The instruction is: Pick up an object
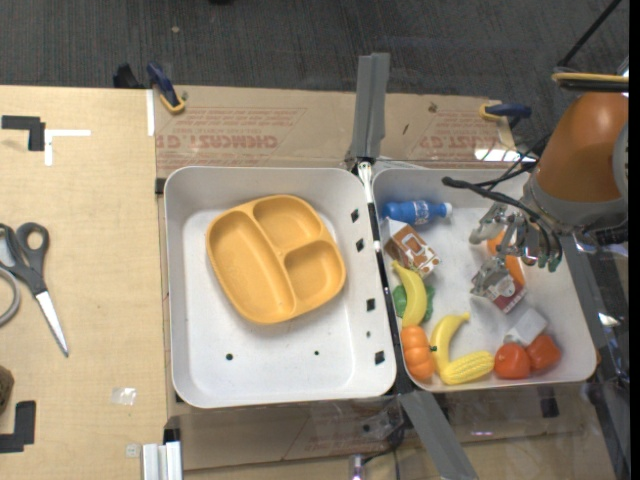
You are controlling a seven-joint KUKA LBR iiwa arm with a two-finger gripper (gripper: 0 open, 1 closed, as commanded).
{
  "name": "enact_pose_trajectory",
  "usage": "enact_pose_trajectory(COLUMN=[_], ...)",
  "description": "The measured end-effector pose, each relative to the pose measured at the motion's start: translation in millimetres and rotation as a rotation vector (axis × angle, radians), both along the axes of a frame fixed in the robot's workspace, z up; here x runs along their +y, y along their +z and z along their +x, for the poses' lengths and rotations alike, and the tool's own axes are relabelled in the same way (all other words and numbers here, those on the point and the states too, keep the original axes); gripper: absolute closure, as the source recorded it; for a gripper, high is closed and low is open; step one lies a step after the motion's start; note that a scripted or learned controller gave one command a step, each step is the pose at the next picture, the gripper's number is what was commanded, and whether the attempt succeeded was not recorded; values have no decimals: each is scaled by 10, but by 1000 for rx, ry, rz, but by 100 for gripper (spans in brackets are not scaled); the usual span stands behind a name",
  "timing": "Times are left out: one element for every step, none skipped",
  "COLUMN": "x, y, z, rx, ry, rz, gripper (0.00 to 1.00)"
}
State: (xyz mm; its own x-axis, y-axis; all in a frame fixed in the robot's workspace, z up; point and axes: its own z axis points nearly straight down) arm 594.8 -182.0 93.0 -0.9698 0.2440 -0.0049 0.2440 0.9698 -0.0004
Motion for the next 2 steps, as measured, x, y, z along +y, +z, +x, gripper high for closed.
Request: enact_pose_trajectory(x=[9, 503], y=[101, 1061], z=[16, -25], rx=[-4, 0], ry=[3, -78], rz=[-2, 1], gripper=[100, 100])
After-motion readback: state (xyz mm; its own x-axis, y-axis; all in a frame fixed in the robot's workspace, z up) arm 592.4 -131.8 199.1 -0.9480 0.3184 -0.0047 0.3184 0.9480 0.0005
